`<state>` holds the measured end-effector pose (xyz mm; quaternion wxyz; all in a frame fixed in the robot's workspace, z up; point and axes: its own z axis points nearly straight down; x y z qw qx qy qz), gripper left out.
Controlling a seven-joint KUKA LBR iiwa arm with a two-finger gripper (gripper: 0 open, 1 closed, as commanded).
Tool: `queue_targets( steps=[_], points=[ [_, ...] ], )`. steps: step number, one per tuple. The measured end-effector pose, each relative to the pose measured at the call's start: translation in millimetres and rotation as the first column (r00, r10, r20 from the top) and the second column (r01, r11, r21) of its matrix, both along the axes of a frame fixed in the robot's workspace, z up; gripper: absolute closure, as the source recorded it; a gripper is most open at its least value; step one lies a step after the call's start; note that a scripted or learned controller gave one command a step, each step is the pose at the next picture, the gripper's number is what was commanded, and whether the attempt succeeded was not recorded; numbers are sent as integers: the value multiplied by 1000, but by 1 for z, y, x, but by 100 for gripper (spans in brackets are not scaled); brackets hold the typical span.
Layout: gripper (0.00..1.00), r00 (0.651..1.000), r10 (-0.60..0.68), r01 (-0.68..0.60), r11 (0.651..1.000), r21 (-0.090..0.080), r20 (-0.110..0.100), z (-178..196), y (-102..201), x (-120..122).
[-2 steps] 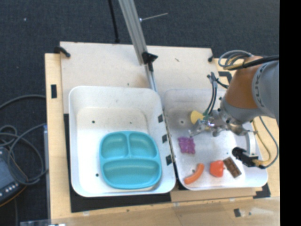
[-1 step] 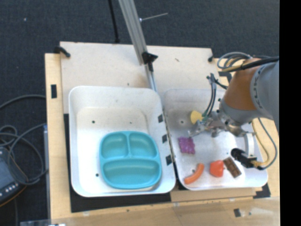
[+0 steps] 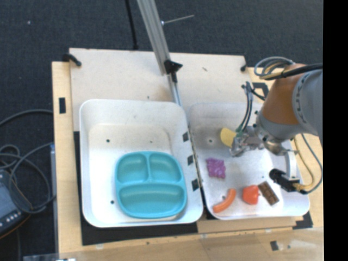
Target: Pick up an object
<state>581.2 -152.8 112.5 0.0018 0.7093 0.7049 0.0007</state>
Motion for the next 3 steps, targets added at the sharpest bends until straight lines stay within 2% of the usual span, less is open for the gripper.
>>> queue_targets(
  steps=[1, 3],
  points=[
    [100, 1000, 7, -7, 1000, 0, 2, 44, 1, 1],
    [100, 1000, 9, -9, 1000, -1, 4, 161, -9, 1]
  ],
)
